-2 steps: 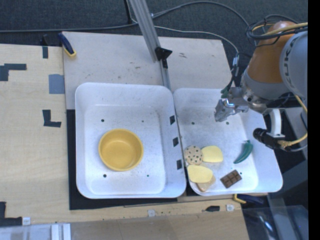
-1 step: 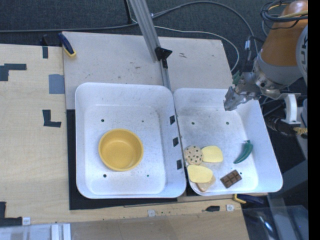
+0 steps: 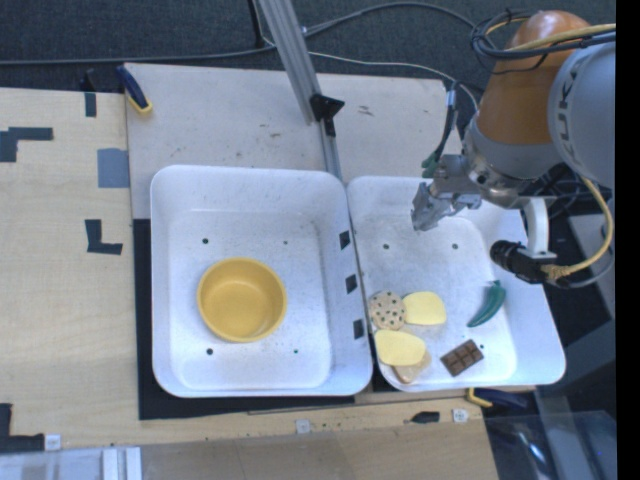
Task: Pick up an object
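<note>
Gripper point(image 3: 428, 211) hangs over the far part of the right bin point(image 3: 530, 368), nothing between its fingers; can't tell if they are spread or pressed together. Nearer the camera than the gripper, along that bin's near side: cookie point(image 3: 387, 310), two yellow pieces point(image 3: 424, 309) point(image 3: 400, 347) just beside it, brown chocolate bar point(image 3: 462, 357) and green pepper point(image 3: 487, 305) off toward the arm's side. Well to the gripper's other side, yellow bowl point(image 3: 241, 299) sits in the left bin point(image 3: 180, 198).
</note>
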Controlling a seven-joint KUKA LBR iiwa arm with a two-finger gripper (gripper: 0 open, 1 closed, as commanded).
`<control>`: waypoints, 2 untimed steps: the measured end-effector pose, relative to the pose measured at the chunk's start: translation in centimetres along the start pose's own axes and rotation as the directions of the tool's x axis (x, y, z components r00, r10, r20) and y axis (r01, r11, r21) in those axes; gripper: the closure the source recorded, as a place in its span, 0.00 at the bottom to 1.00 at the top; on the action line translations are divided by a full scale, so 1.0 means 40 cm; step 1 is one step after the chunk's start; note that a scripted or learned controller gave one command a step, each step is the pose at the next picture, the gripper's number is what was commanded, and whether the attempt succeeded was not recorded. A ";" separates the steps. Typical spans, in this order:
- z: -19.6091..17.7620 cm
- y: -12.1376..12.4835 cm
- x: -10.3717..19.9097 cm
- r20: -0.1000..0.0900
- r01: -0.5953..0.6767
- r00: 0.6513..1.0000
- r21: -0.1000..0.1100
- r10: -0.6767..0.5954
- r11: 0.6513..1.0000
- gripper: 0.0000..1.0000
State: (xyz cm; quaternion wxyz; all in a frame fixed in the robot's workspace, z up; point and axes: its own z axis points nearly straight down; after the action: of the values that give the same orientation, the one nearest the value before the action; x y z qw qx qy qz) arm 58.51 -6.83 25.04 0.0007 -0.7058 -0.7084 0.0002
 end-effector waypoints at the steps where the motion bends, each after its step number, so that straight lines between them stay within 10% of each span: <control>1: 0.008 -0.027 0.118 0.000 0.000 1.000 -0.001 0.000 1.000 1.00; 2: 0.007 -0.048 0.238 0.001 -0.001 1.000 -0.001 0.001 1.000 1.00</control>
State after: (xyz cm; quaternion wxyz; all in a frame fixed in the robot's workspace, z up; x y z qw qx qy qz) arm 56.55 2.67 24.75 0.0001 -0.7060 -0.7082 0.0002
